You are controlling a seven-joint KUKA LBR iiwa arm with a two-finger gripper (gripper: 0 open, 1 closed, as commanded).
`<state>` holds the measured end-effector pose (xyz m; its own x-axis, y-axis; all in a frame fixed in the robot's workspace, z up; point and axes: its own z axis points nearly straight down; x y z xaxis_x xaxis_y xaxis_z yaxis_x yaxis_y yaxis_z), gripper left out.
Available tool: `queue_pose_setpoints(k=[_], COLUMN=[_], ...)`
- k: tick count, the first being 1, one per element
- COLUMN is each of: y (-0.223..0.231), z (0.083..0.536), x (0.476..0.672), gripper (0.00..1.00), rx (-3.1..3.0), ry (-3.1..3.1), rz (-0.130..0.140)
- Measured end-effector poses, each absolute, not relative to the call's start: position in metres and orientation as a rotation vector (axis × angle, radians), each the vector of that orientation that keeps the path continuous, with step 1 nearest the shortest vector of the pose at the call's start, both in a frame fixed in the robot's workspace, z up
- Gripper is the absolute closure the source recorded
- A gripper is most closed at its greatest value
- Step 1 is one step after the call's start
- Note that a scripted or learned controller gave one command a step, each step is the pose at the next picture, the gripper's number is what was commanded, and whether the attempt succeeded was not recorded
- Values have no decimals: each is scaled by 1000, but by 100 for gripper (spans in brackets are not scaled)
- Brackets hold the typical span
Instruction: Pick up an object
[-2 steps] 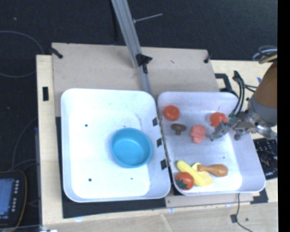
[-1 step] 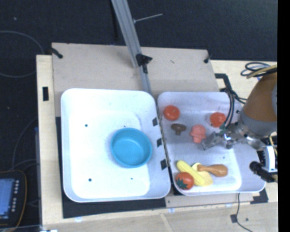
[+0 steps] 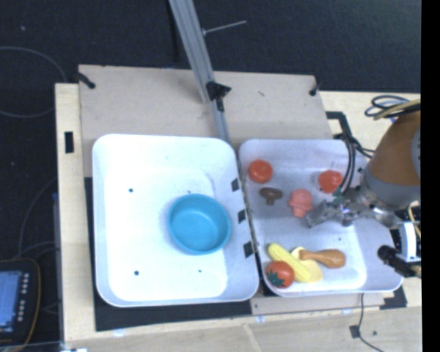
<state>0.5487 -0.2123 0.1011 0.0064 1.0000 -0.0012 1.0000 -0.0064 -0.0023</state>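
Camera view is taking in a bench [image 3: 169, 101] bearing two shallow white bins side by side. Sitting on the left is the left bin [image 3: 132, 167], and lying in its middle is a blue bowl [image 3: 198, 223], mouth up. Sitting against it is the right bin [image 3: 293, 156], which is holding all the small things.

Reaching in from the right is the grey arm [image 3: 396, 171], its orange band showing above the wrist. Its gripper [image 3: 324, 215] is hanging low over the middle of the right bin, just beside a pink toy [image 3: 301, 201]; whether its fingers are open or closed I cannot tell, and nothing is showing between them.

Along the near wall of the right bin, a yellow corn cob [image 3: 293, 262] is lying beside a tan gourd [image 3: 325, 257], with a red tomato [image 3: 280, 274] sitting in the near left corner, touching the cob. Toward the far side, a red ball [image 3: 260, 171] is resting near the left wall, another red ball [image 3: 329, 180] is lying close to the arm, and a small brown mushroom [image 3: 270, 193] is sitting between the first ball and the pink toy.
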Motion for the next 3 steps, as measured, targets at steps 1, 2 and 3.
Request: queue_pose_setpoints(k=[1,2,3], y=[-213,-222,-221], z=[114,163,212], x=[550,549,558], gripper=[100,100,100], rx=[-2236,-2235,-2220], ry=[-2213,-2215,-2232], rz=[-3,-5,-8])
